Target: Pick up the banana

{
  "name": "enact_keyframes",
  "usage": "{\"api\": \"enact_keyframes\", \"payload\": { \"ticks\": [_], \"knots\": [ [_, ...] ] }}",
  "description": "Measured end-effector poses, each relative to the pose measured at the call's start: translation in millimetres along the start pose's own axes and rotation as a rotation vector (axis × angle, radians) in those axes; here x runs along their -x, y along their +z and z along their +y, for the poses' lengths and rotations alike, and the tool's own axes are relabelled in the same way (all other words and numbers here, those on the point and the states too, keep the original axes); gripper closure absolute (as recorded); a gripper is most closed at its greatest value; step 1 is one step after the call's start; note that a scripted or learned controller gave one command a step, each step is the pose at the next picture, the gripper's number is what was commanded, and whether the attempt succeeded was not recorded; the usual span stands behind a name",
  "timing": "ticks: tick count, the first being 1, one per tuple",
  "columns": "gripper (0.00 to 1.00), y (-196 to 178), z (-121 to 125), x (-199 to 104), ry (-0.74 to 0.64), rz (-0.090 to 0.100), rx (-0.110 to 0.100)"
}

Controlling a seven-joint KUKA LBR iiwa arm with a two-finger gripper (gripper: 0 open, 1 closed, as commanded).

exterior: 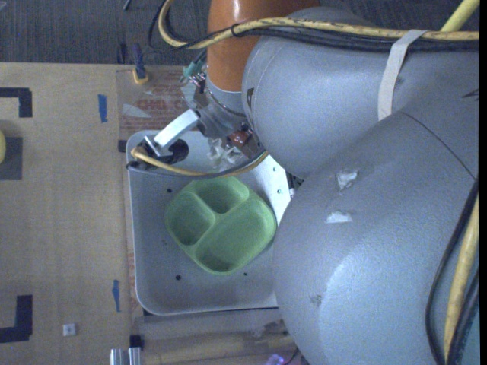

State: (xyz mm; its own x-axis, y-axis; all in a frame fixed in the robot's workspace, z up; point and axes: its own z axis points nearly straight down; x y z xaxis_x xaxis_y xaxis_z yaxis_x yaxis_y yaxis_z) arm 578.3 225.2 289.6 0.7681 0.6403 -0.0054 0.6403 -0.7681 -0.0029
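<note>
Nearest the lens, the grey arm point(365, 204) is seen filling the right half of the view, its bulky links crossed by yellow cables point(319, 26) and a strip of pale tape point(394, 67). An orange band point(247, 21) is carried above the wrist, at the top centre.

Gripper point(221, 152): held low over the far end of the white bin point(148, 280), just above the plate's far rim. Its small pale tips are blurred and partly hidden by the wrist hardware, so whether it is released or clenched cannot be told. No object is seen between the tips.

Green plate point(221, 223): three compartments, lying flat in the middle of the bin, partly covered on the right by the arm.

Banana: cannot be made out within the bin.

Wooden bench point(61, 226): marked with black corner marks point(19, 101) and blue tape strips point(103, 109), left of the bin.
</note>
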Motion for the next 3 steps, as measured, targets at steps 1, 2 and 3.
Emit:
{"api": "enact_keyframes", "payload": {
  "ticks": [1,2,3],
  "knots": [
    [1.00,-2,3,-5,-0.143,0.001,0.000],
    [1.00,-6,30,-38,-0.309,0.004,0.004],
    [1.00,-39,6,-7,-0.506,0.001,0.002]
  ]
}}
